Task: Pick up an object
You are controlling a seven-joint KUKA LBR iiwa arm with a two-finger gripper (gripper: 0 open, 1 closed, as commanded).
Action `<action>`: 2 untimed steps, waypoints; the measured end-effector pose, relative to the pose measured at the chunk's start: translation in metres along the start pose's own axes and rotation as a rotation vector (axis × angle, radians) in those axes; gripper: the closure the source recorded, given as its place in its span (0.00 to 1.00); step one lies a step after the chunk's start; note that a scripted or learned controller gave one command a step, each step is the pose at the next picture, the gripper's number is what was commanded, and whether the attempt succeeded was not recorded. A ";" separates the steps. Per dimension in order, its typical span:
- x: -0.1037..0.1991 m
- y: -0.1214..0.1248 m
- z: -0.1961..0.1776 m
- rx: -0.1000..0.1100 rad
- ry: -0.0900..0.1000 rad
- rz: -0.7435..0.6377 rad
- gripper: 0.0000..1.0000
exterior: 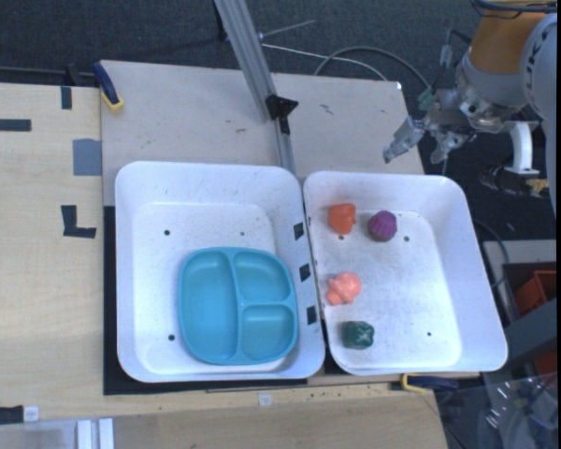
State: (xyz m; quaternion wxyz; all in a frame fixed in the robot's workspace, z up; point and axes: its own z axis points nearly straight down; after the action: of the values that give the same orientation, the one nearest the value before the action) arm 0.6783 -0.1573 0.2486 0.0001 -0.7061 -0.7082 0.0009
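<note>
Pale wood makes the desk [37,251] on which both bins stand, and on its left part we see some dark tape marks [75,221] and a yellow and blue clamp [107,87] near the far edge. Going to the right, we come to the left bin [136,251], white and shallow, where a light blue divided plate [236,305] lies in the near part, with one long compartment and two smaller ones. A grey metal rail [248,40] runs at a slant from the top of the view down to the place where the two bins meet. The right bin [467,279] touches the left one along its side and it holds four small objects, all well apart from the pincer. An orange piece [342,217] lies near the far left corner, and a purple ball [382,224] is just beside it on the right. Nearer to us, a pink-orange lump [342,289] lies by the left wall, and a dark green object [358,334] lies close in front of it. Beyond the far right corner of this bin we see the pincer [421,143], hanging outside the bin with its fingers spread apart and nothing between them. Above it the grey arm shows the orange band [505,26].
</note>
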 end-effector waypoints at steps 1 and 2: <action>0.000 0.000 0.000 0.000 -0.001 0.000 0.00; 0.002 -0.004 0.065 0.006 0.001 0.001 0.00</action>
State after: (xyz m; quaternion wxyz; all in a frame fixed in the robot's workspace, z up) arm 0.6742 -0.1554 0.1840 0.0027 -0.7063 -0.7079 0.0028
